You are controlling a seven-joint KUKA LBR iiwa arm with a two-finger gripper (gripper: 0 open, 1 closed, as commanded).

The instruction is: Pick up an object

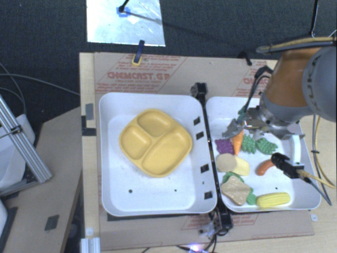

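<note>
Smoothly moulded yellow plate (156, 142) has three compartments.

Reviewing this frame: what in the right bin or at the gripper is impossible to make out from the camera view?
- Gripper: finger state unclear; the arm's wrist overhangs it.
- Carrot: top hidden under the gripper, so contact cannot be judged.
- Green leafy toy: partly covered by the wrist.
- Right bin: back part hidden behind the arm.
</note>
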